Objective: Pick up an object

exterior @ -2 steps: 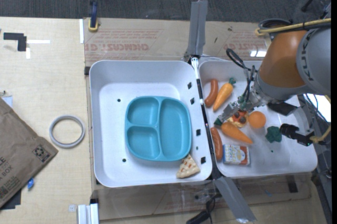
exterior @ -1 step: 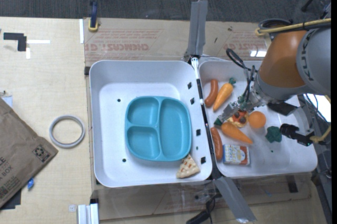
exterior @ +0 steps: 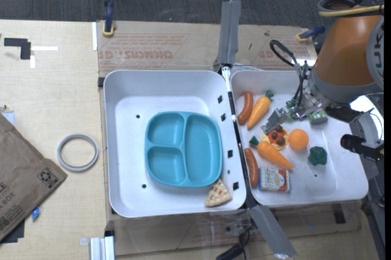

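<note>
The right bin [exterior: 342,185] holds toy food. A red sausage [exterior: 245,107] and a carrot [exterior: 259,111] lie side by side at its far left. Nearer the front are a second carrot [exterior: 276,155], an orange [exterior: 298,139], a green broccoli piece [exterior: 317,155], another sausage [exterior: 251,166] and a small printed packet [exterior: 273,179]. My gripper [exterior: 276,122] hangs low over the middle of this bin, just above a small red and dark item [exterior: 278,137] and right of the far carrot. Nothing is visibly held in it.
The left bin [exterior: 122,130] holds a blue divided plate [exterior: 184,149] and a pizza slice [exterior: 217,195] at its front right corner. The arm's orange band [exterior: 345,51] looms over the right bin's far right. A tape ring [exterior: 77,151] and a brown box [exterior: 21,173] lie left of the bins.
</note>
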Tool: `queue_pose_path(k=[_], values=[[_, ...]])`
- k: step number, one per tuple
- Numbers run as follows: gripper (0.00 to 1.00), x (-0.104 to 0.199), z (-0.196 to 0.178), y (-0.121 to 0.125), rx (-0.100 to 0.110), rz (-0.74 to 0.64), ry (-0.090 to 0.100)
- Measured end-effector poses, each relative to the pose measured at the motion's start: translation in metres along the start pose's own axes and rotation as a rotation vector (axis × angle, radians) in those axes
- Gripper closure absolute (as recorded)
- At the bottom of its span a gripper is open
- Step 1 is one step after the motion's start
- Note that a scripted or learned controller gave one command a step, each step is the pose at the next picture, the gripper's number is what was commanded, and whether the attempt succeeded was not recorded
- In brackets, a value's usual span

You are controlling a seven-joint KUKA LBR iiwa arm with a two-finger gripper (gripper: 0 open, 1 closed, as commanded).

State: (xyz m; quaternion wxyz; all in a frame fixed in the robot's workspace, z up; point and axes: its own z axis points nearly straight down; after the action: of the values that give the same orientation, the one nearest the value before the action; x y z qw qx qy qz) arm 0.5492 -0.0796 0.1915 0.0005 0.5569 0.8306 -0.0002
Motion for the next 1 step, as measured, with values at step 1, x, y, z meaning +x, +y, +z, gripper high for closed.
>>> queue_pose_path(k=[1], values=[[0.0,-0.0028,0.0005,-0.0163,0.002,0.079,0.001]])
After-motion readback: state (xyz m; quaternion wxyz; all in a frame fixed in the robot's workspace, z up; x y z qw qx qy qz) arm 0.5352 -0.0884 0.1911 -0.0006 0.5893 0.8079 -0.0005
